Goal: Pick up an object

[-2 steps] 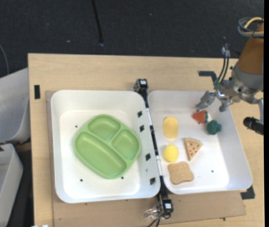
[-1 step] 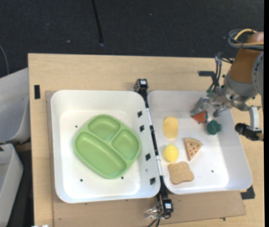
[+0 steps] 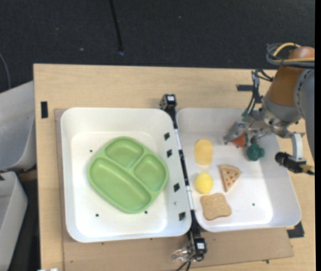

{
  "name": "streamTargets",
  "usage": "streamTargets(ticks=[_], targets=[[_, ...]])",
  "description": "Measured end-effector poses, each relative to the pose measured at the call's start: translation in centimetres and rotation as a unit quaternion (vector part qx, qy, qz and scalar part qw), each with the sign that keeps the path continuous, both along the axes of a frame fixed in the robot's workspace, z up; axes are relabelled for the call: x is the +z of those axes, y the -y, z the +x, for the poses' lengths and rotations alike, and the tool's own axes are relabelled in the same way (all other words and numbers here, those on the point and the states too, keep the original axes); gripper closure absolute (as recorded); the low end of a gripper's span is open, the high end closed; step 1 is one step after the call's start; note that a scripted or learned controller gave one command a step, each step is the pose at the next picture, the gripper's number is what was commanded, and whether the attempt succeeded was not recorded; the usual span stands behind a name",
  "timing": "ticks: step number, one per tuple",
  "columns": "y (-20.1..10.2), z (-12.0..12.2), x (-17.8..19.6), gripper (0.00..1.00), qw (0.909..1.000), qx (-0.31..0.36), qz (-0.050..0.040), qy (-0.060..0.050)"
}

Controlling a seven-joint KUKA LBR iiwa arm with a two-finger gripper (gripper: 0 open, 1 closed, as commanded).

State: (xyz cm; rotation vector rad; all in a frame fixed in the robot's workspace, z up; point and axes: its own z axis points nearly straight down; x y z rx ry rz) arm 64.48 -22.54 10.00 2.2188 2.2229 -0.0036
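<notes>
The right bin (image 3: 273, 210) holds several toy foods. A pale yellow oblong piece (image 3: 203, 151) lies near its left wall, with a round yellow piece (image 3: 204, 182) just below it. A pizza slice (image 3: 229, 176) and a slice of toast (image 3: 215, 206) lie toward the front. My gripper (image 3: 245, 135) hangs low over the bin's far right part. A small red piece (image 3: 238, 142) shows right under it, and a dark green piece (image 3: 254, 152) sits just to the right. Whether the red piece is gripped is unclear.
The left bin (image 3: 70, 208) carries a green divided plate (image 3: 128, 174). A black clip strip (image 3: 177, 162) runs between the bins. The arm's grey and orange wrist (image 3: 287, 89) stands over the right bin's far corner. A white box (image 3: 2, 129) sits off the bench's left side.
</notes>
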Motion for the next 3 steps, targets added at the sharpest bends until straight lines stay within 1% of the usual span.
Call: streamTargets(ticks=[1, 2, 3], targets=[[0.1, 0.2, 1.4, 1.00, 1.0000, 0.001, -0.0018, 0.003], [-0.2, -0.2, 7.7, 1.00, 1.0000, 0.000, -0.0003, 0.004], [0.0, -0.2, 14.3, 1.00, 1.0000, 0.000, -0.0008, 0.005]])
